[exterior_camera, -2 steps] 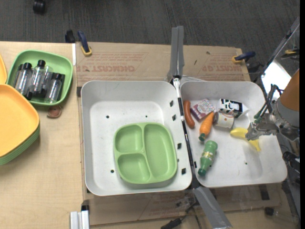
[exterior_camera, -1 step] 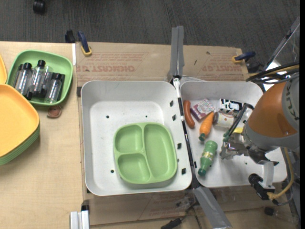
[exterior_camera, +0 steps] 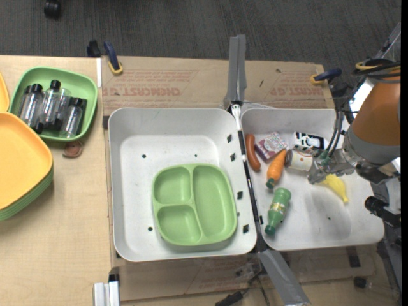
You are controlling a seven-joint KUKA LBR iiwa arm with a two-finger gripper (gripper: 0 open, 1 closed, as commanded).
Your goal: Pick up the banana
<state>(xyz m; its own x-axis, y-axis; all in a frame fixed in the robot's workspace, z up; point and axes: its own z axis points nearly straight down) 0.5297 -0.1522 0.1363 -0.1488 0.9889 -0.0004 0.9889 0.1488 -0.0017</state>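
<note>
The yellow banana (exterior_camera: pixel 338 187) lies on the floor of the right bin (exterior_camera: pixel 319 240), towards its right side, pointing down and to the right. My gripper (exterior_camera: pixel 320 173) hangs low in that bin and meets the banana's upper left end. The wrist and the orange-banded arm hide how the gripper sits on the banana.
Left of the gripper in the same bin are a carrot (exterior_camera: pixel 276 166), a green bottle (exterior_camera: pixel 277 209), a red sausage (exterior_camera: pixel 253 153), a pink packet (exterior_camera: pixel 271 144) and a black-and-white item (exterior_camera: pixel 306 140). The left bin (exterior_camera: pixel 127 171) holds a green divided tray (exterior_camera: pixel 194 204). Vials (exterior_camera: pixel 54 107) and orange plates (exterior_camera: pixel 22 164) sit far left.
</note>
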